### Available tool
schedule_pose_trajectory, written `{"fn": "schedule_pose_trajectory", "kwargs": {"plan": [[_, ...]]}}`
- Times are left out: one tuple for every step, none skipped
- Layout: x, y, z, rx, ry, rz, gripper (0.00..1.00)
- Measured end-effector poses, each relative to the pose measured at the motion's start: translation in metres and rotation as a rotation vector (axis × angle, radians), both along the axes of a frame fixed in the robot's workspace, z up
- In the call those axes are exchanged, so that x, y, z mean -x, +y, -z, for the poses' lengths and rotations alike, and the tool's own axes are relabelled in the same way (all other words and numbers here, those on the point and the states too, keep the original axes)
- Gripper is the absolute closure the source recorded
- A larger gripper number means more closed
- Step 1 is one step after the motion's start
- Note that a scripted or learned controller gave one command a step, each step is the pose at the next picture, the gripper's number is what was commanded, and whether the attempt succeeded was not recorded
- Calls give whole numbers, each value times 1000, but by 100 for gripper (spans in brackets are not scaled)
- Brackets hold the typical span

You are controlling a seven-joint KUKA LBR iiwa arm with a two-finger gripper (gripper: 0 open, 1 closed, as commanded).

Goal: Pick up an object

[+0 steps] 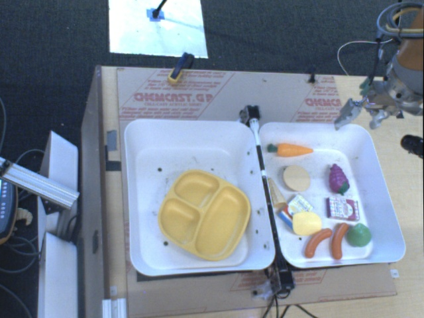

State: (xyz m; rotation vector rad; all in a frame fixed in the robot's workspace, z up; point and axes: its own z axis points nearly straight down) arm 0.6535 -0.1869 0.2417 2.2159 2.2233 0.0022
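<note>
We see a white sheet (158, 17) on the dark floor and a yellow-tipped clamp (179, 69) at the board's (199, 95) edge.

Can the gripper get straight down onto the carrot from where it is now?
Probably yes: the gripper hangs above the right bin's far rim, and the carrot lies apart from other items.

"CHEMCAST GP" in red on protective sheet (199, 93)
</note>
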Motion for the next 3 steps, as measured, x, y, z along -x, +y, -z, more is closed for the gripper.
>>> {"fn": "schedule_pose_trajectory", "kwargs": {"plan": [[36,-9,79,0,2,2,0],[54,-19,158,0,2,2,0],[53,-19,146,1,-1,1,100]]}}
